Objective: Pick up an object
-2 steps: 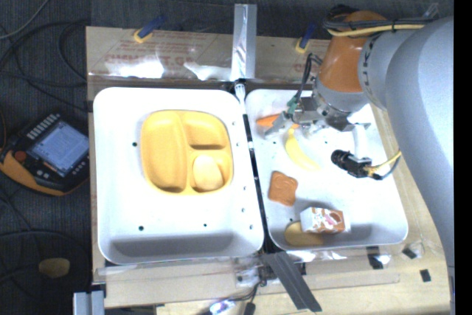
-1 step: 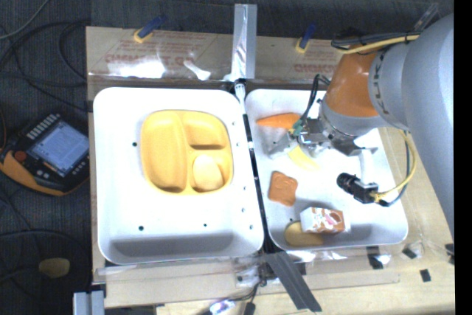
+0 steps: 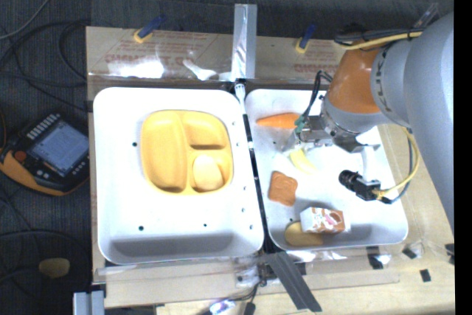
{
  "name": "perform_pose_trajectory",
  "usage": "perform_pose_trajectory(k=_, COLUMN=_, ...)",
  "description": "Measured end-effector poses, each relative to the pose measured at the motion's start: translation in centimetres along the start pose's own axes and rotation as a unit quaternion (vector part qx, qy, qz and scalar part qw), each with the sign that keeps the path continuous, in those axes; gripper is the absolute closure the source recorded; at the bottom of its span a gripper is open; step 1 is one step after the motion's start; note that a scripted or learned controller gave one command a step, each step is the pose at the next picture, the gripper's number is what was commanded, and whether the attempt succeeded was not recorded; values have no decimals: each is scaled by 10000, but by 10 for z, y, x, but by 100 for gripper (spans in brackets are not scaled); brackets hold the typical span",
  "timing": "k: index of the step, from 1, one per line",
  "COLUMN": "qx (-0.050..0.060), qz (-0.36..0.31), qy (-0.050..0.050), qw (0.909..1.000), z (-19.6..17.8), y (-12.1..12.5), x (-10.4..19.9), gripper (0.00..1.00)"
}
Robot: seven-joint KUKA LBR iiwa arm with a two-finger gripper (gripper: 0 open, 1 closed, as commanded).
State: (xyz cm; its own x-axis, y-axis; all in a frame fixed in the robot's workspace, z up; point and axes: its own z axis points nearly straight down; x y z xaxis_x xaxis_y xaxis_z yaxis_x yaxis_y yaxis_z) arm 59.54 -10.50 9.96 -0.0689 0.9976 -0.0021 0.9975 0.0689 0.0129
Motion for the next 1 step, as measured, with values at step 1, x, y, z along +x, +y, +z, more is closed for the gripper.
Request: perform_pose_trajectory(k=1, qx=68, qz=5, qy=-1, qw=10000, z=-83, y=76, x=67, gripper=100)
